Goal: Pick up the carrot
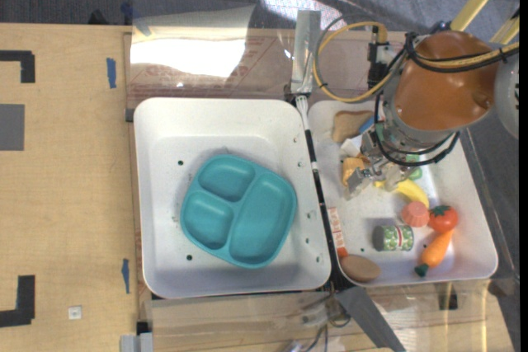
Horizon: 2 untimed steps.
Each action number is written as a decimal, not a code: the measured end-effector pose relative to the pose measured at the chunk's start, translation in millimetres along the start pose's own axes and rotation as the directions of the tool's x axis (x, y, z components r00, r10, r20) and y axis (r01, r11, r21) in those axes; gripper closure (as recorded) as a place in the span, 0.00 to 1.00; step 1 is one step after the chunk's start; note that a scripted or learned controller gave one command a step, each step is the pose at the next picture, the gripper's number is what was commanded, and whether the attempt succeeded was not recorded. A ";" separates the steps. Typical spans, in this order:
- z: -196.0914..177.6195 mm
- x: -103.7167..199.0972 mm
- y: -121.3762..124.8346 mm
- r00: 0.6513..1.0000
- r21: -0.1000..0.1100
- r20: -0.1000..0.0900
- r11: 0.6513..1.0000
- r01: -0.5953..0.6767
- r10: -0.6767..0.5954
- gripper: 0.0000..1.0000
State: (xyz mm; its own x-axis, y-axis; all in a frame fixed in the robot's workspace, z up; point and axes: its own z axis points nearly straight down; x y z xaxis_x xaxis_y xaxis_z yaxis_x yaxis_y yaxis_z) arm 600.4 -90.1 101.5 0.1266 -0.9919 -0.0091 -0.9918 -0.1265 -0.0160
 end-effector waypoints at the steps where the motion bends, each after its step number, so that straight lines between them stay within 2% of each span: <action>1: 13.0 7.7 -19.5 0.999 -0.009 -0.006 0.999 0.046 -0.046 0.00; 2: 0.5 4.7 -22.2 0.999 -0.002 -0.001 0.999 0.043 -0.043 1.00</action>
State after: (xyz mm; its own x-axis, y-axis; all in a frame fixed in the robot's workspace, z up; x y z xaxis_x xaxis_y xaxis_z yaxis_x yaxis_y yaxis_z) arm 623.1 -91.9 101.4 0.1691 -0.9856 -0.0077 -0.9855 -0.1690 -0.0148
